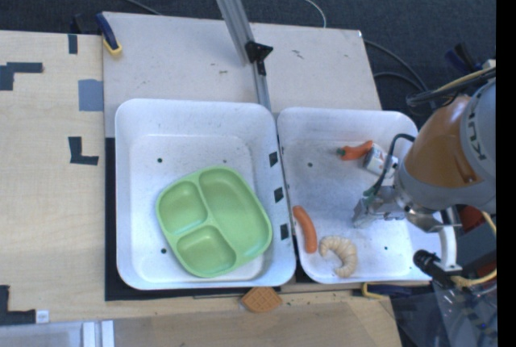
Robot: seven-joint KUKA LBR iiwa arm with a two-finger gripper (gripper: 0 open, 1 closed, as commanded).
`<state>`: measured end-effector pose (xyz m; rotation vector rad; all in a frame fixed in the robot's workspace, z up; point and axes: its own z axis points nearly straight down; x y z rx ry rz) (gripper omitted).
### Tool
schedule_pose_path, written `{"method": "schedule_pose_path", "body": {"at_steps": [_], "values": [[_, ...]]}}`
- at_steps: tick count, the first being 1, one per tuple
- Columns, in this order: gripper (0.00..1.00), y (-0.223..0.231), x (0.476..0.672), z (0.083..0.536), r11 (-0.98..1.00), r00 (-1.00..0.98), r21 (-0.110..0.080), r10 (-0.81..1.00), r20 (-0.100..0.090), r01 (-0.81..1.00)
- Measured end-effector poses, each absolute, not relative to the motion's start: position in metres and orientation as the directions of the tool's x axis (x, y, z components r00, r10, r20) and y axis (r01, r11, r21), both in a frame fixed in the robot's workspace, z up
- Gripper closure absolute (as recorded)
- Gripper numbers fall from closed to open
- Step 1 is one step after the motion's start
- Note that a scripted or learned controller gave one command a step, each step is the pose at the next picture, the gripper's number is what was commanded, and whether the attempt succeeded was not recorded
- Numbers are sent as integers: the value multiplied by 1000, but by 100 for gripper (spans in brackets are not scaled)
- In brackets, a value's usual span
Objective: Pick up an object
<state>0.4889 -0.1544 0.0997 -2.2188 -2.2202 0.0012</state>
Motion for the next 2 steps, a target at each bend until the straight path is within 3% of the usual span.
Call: {"method": "schedule_pose_path", "body": {"at_steps": [2], "values": [[100, -139, 487, 195, 3, -3, 3, 1000, 0, 1000]]}}
